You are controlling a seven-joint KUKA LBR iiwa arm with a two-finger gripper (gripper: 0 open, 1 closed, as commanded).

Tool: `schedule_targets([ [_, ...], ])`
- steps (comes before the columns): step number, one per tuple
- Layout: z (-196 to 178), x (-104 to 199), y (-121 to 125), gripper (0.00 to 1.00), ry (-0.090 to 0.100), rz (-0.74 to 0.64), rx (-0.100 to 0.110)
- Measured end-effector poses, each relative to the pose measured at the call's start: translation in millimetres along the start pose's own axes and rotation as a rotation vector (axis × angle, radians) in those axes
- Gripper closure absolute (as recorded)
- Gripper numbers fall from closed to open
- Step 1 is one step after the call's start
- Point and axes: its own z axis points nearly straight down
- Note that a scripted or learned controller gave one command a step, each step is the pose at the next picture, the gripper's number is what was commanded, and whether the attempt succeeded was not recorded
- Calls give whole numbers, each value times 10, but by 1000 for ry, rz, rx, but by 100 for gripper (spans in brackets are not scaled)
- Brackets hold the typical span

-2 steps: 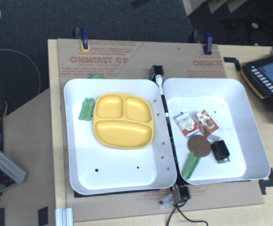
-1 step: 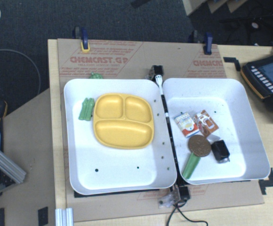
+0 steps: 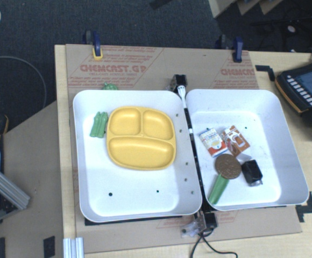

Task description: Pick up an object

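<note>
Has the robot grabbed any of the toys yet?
Not yet. Nothing looks lifted: the yellow plate and green bundle lie in the left bin; the snack packets, brown disc, black block and green stick lie in the right bin. Picking one up remains.

A robotics lab, plainly. Two white bins sit on a clamped board. A teach pendant lies nearby.
</note>
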Motion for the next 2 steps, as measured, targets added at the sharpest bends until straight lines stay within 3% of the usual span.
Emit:
schedule_targets([
  [2, -238, -164, 1, 100, 0, 0, 2],
])
